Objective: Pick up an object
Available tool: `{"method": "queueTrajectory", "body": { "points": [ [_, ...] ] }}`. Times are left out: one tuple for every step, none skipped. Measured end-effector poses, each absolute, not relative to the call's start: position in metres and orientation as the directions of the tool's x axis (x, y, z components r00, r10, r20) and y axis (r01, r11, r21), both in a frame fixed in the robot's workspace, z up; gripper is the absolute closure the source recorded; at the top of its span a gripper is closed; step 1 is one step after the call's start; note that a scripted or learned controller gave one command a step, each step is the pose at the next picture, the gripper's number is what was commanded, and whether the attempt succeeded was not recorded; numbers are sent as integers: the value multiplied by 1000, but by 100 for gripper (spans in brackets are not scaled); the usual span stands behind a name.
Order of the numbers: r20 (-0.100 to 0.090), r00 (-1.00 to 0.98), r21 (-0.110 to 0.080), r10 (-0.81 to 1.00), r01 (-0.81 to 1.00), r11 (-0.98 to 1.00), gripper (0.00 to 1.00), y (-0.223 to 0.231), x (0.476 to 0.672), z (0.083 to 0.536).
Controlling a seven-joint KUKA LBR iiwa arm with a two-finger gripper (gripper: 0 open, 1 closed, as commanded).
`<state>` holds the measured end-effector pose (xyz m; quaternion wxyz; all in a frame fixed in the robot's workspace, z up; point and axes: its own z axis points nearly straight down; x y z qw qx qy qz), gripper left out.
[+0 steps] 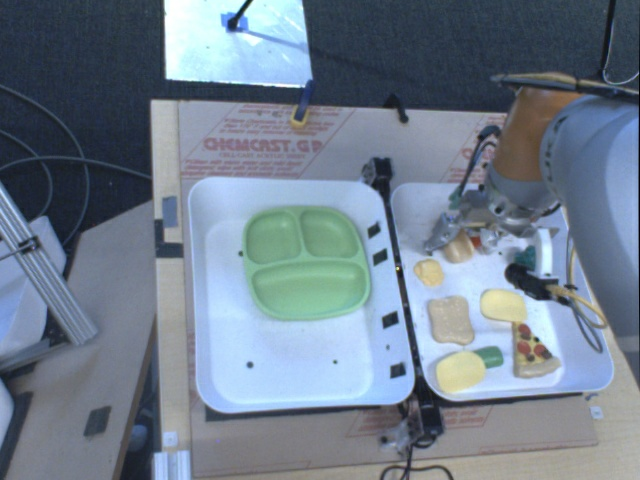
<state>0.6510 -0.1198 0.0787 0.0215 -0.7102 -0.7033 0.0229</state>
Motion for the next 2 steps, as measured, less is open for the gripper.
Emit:
{"method": "queueTrajectory", "body": {
  "points": [
    [0, 16, -65, 1000, 998, -16, 100, -124, 648, 88],
    [1, -11, 15, 1000, 1000, 10, 100, -69, 672, 192]
  ]
}}
